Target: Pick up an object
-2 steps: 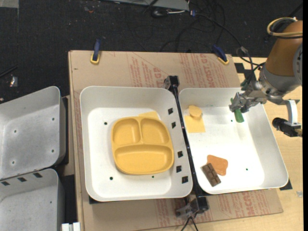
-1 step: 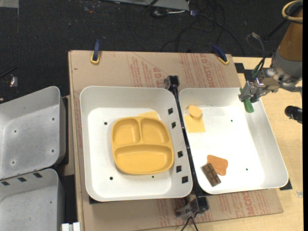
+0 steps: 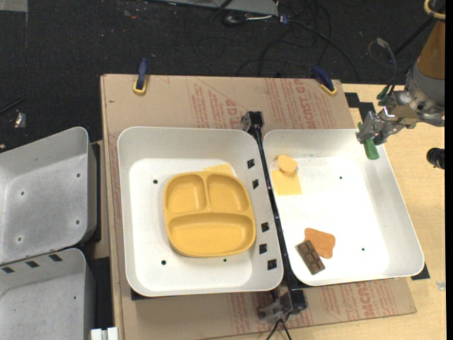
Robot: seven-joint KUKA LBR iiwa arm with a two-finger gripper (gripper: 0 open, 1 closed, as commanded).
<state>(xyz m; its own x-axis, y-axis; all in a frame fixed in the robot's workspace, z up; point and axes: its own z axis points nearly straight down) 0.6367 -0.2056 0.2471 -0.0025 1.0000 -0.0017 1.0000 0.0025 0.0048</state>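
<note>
My gripper (image 3: 371,140) hangs over the far right rim of the right bin (image 3: 382,211), and a small green object (image 3: 371,151) pokes out below its tip, held between the fingers. The right bin holds a flat yellow slice (image 3: 287,183) with a small round yellow piece (image 3: 287,164) at its far end. Near that bin's front lie an orange piece (image 3: 323,240) and a brown ridged bar (image 3: 309,256) that touch each other. A yellow divided plate (image 3: 210,214) sits in the left bin (image 3: 141,190), and a pale yellow slice (image 3: 221,169) peeks out behind it.
The bins meet at a black divider strip (image 3: 265,204) on a cardboard sheet (image 3: 205,101). Blue-and-yellow clamps (image 3: 141,76) (image 3: 324,81) hold the sheet's far edge. Grey metal trays (image 3: 42,190) lie to the left. Cables (image 3: 283,34) run across the dark floor behind.
</note>
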